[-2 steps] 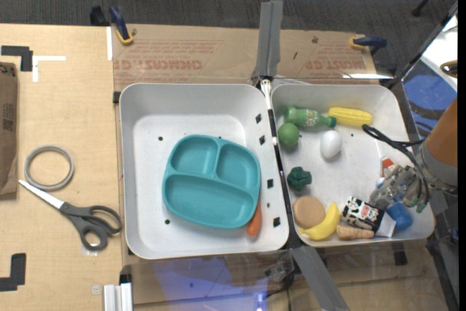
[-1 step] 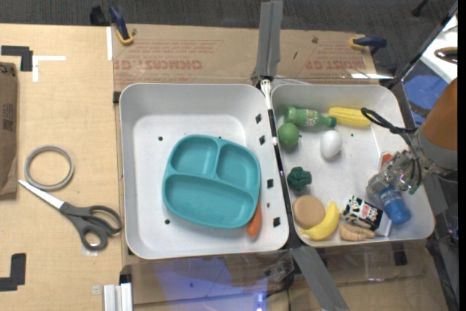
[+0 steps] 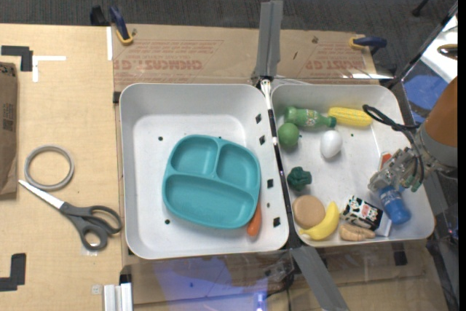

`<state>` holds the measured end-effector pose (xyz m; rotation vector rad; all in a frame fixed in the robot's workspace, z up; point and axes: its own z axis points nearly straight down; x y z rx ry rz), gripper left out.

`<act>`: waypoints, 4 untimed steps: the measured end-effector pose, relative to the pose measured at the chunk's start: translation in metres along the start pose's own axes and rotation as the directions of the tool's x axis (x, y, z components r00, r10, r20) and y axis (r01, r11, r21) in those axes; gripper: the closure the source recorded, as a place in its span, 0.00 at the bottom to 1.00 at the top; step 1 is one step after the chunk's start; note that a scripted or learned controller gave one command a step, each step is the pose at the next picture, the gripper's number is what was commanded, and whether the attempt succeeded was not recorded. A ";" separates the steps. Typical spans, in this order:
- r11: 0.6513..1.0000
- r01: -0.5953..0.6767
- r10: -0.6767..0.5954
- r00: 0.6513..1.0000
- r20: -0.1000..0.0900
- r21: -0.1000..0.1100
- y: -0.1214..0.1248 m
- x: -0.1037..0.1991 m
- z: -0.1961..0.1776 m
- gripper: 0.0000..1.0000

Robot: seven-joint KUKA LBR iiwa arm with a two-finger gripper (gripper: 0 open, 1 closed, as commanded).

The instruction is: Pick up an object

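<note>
Pincer [image 3: 397,175] sits low at the right bin's [image 3: 416,229] right edge, just above a small clear bottle with a blue cap [image 3: 394,206]; can't tell its opening or whether it grips anything. Black-and-white carton [image 3: 362,213], yellow plastic banana [image 3: 325,223] along the bin's front edge. Teal divided plate [image 3: 212,181] in left bin [image 3: 138,156].

A blue bottle [image 3: 395,209] lies in the right bin's near right corner, beside a black-and-white carton [image 3: 362,213].
</note>
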<state>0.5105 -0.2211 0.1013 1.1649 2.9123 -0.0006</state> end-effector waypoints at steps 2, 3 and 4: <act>0.986 -0.166 0.166 0.986 -0.002 0.001 0.090 0.003 -0.129 1.00; 0.987 -0.163 0.163 0.987 0.000 0.002 0.091 0.002 -0.137 1.00; 0.997 -0.080 0.080 0.997 -0.004 0.003 0.119 -0.044 -0.029 1.00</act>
